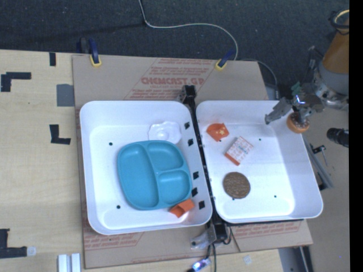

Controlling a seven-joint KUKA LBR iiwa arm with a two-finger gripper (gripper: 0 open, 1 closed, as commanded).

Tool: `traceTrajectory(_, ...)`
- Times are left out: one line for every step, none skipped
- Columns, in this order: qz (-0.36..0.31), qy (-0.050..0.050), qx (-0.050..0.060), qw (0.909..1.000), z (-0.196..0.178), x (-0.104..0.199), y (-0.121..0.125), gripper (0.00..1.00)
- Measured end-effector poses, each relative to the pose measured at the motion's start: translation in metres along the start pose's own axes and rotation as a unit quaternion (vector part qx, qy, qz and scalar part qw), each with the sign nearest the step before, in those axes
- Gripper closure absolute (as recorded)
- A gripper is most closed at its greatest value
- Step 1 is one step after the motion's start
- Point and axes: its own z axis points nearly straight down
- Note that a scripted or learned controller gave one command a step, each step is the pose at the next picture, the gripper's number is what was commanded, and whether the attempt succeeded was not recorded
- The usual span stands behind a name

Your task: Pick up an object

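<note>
Gripper (282, 112) over far right edge of right bin (306, 208); finger state cannot tell. Brown disc (236, 185), small carton (239, 150), orange piece (217, 131) inside. Blue tray (154, 173) in left bin (93, 169).

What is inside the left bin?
The left bin holds a blue divided tray, a clear plastic piece beyond it and a small orange object at its near corner. Whatever lies under the tray is covered.

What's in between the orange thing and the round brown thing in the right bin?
In the camera view, a small box with a red and white pattern lies between the orange thing and the round brown thing, a little to the right of the line joining them.
</note>
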Motion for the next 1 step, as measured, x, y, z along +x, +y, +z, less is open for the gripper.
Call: traceTrajectory(-0.002, -0.002, -0.007, 1.0000, -0.0092, 0.0008, 0.0027, 0.00)
